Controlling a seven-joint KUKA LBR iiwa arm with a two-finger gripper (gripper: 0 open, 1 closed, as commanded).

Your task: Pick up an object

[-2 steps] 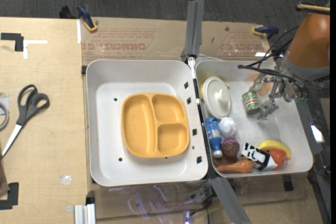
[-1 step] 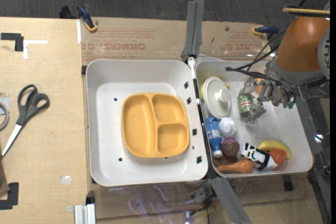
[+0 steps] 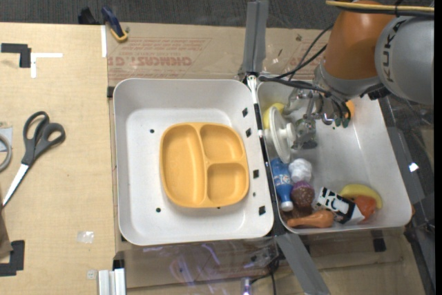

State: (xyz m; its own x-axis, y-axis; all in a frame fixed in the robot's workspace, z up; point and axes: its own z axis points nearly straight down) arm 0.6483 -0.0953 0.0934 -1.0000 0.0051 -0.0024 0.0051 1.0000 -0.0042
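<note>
Camera view from above takes in both white bins side by side on the bench. Left bin (image 3: pixel 131 148) holds a yellow divided plate (image 3: pixel 204 164) with three compartments, lying flat near the middle. Right bin (image 3: pixel 387 148) holds the loose objects, gathered along its left wall and near edge: a pale disc-shaped object (image 3: pixel 279 132) standing on edge against the left wall, a blue bottle (image 3: pixel 280 183) just nearer than it, a white ball (image 3: pixel 300 169) beside the bottle, a dark maroon ball (image 3: pixel 302 195) touching the near side of the white one, an orange carrot-shaped piece (image 3: pixel 311 220) along the near wall, a black-and-white item (image 3: pixel 333 202) to its right, and a yellow banana (image 3: pixel 360 191) further right with an orange piece just beside it. Grey arm with its orange band (image 3: pixel 352 45) reaches in from the far right, and the gripper (image 3: pixel 305 129) hangs low in the far left part of the right bin, just beside the pale disc and far of the white ball. Whether it is parted or closed, or has anything between its tips, cannot be told from this angle. On the bench to the far left lie black-handled scissors (image 3: pixel 31 145), well apart from the bins.
</note>
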